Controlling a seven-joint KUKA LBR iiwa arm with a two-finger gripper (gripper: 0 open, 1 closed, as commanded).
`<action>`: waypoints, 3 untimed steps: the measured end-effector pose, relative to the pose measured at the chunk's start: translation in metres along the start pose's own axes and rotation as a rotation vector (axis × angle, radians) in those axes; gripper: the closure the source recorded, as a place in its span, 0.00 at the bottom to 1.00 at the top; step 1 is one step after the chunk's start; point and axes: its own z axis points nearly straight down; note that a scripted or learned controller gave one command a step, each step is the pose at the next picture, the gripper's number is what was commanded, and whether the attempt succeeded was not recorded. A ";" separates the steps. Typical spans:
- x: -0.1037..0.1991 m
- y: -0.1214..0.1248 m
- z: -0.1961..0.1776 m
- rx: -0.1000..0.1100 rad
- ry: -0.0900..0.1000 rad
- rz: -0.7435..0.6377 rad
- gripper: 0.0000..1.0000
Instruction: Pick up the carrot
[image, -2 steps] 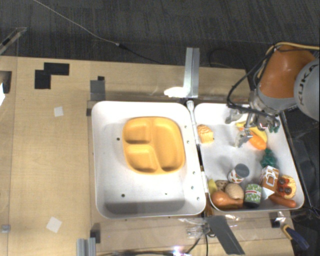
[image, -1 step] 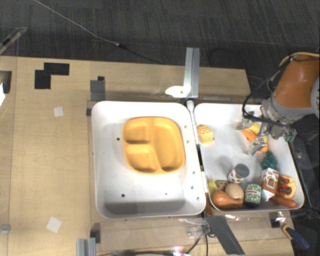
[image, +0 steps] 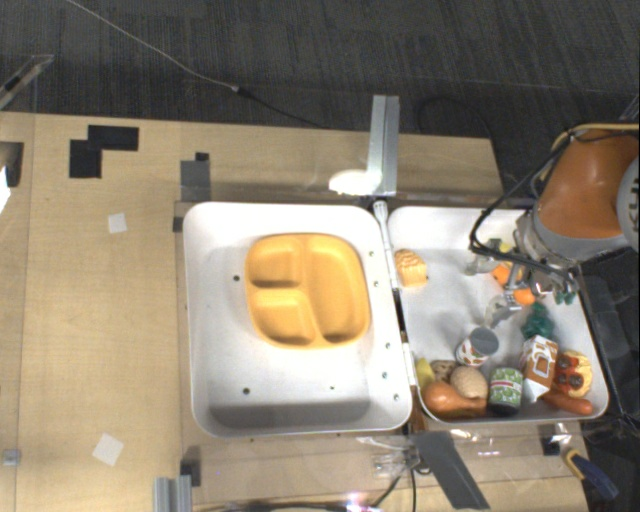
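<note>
Now my claw hangs over the right shallow white bin, near its far right corner, and between my fingers I can see a small orange carrot with its dark green leafy top trailing towards the bin's right edge. So I'm closed around the carrot; whether it is lifted clear of the bin floor, I can't tell. My grey arm with its orange band reaches in over the bin's right edge. Along the near edge sits a huddle of toy food: a brown pear-shaped piece at the near left corner, a green can beside it. In the left white bin, a yellow divided plastic tray rests at the middle.
</note>
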 end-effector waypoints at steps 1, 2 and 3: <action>-0.004 0.001 -0.015 0.003 -0.012 -0.005 1.00; 0.077 0.020 -0.004 0.004 -0.007 -0.195 1.00; 0.076 0.020 -0.004 0.004 -0.010 -0.197 0.00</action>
